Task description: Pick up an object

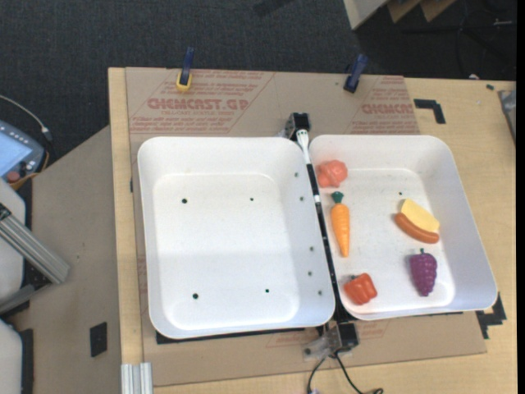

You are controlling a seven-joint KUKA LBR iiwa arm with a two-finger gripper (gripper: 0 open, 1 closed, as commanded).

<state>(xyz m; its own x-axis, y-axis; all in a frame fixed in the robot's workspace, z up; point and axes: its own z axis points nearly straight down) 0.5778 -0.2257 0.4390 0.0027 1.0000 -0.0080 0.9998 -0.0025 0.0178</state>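
Observation:
The right white bin holds several toy foods. A pink strawberry-like piece lies at its upper left. Below it an orange carrot with a green top lies along the left wall. A red pepper rests at the lower left corner. A yellow and orange sandwich-like piece lies toward the right, and a purple grape bunch is just below it.
The left white bin sits beside the right one on a cardboard sheet. A yellow clamp and a blue clamp hold the sheet's far edge. A black divider strip runs between the bins.

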